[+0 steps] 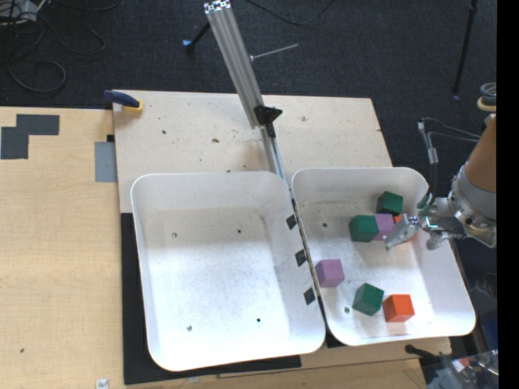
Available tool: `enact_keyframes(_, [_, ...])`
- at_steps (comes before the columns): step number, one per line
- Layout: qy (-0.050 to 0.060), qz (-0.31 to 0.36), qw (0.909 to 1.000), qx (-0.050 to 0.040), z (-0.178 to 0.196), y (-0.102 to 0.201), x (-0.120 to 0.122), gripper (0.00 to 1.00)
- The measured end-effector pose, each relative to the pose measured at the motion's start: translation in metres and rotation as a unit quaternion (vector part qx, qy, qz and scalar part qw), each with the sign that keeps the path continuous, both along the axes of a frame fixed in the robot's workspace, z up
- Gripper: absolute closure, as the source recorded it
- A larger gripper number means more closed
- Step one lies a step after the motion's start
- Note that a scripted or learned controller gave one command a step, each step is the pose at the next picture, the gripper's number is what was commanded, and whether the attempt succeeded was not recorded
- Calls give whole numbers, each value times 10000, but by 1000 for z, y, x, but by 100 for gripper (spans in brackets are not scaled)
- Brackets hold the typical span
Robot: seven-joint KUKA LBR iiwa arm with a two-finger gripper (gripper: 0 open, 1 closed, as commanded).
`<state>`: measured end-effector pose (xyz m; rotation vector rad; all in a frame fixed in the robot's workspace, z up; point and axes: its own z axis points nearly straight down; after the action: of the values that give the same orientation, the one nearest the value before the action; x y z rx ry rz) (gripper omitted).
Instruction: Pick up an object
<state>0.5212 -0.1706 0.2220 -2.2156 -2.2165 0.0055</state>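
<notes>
While the gripper (399, 233) hangs in the right bin (454, 314), jaw state impossible to tell, a small purple block (384, 223) lies touching its fingertips, just left, beside a green cube (363, 228).

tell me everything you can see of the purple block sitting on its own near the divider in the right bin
The purple block is a small, matte, lilac cube with plain faces, possibly foam or painted wood. It sits flat on the floor of the right bin, turned slightly askew to the bin walls, close to the bin's left wall. Nothing touches it: the green block lies apart on its lower right, and the tool is well away.
</notes>
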Motion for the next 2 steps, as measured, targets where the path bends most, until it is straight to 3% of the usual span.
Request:
enact_keyframes(1, [-25,-8,10000,-7,2,-1,1,0])
enact_keyframes(2, [7,-6,10000,-1,-60,-3,5,0])
